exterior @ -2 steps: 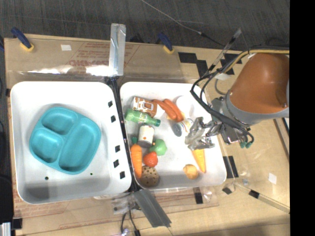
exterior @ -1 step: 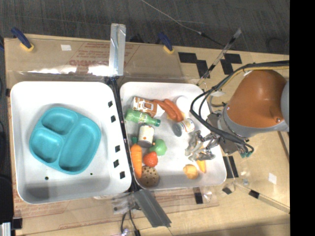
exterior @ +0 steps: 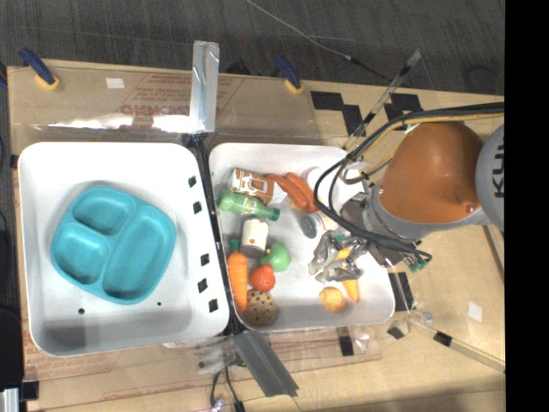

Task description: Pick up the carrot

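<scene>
- lower middle of the frame: the carrot (exterior: 238, 279) lies by the right bin's (exterior: 283, 155) left wall.
- right of it, well apart, the gripper (exterior: 340, 260) hangs low over the bin; whether its fingers are wide or narrow, i cannot tell.
- the left bin (exterior: 43, 170) holds a teal tray (exterior: 113, 244).

Grey arm (exterior: 493, 174) entering from the right; orange band (exterior: 431, 174) above the wrist; gripper (exterior: 337, 260) pointed downward, below and left of the band; cables looped above.

Bright, even overhead light; glare streaks the clear plastic sheet (exterior: 163, 118); soft shadows, slightly grainy focus throughout.
</scene>
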Controlling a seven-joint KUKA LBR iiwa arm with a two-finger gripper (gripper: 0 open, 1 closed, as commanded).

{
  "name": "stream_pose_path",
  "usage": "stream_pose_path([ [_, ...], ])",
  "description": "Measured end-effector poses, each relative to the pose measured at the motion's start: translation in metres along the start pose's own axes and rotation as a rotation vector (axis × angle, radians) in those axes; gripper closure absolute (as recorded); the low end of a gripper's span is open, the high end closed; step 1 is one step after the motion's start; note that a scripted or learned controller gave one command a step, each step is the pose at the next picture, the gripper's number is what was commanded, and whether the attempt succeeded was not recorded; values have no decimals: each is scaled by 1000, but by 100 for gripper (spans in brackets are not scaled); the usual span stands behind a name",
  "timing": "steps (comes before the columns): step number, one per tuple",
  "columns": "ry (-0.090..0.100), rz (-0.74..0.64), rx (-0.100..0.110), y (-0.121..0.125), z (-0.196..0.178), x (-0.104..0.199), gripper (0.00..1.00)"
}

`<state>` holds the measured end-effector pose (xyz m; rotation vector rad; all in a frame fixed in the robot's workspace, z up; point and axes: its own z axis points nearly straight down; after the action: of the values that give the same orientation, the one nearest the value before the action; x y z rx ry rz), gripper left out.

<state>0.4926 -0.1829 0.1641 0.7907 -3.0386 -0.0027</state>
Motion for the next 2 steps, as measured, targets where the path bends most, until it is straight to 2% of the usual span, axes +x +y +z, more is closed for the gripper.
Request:
stream_pose_path([
  [1,-4,-276,5,-56,-66,-47,100],
  [2,-3,-275,3,-56,-65,-46,0],
])
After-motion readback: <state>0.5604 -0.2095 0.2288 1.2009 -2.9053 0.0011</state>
